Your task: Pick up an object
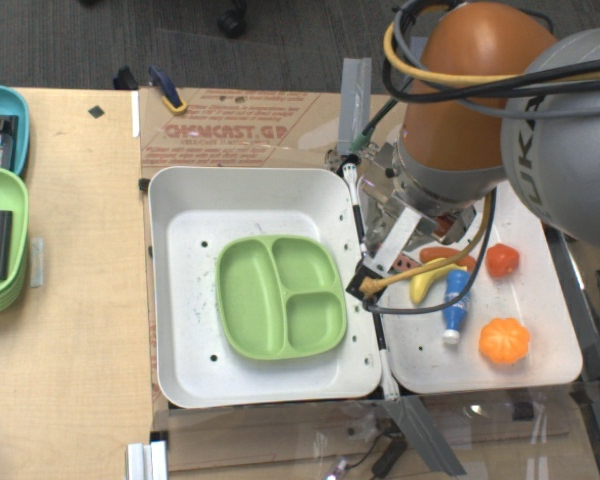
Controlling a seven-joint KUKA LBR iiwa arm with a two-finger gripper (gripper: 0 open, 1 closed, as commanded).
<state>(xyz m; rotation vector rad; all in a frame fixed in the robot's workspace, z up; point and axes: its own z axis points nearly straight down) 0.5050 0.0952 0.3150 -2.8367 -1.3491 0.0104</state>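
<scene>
The gripper (380,268) hangs low over the left edge of the right bin (540,363), close to the wall between the two bins. I cannot tell how it is set, because the big arm (480,88) covers most of it.

Just beside it, toward the bin's middle, lies a yellow banana (425,283). Its long side runs slanting away from the gripper, up toward a red tomato (502,260). A blue and white tube (455,308) lies next to the banana, pointing at the bin's near edge. An orange (504,340) sits farther off, by the near right corner.

The banana is the nearest thing to grab. The left bin (180,368) holds a green plate (280,296).
</scene>
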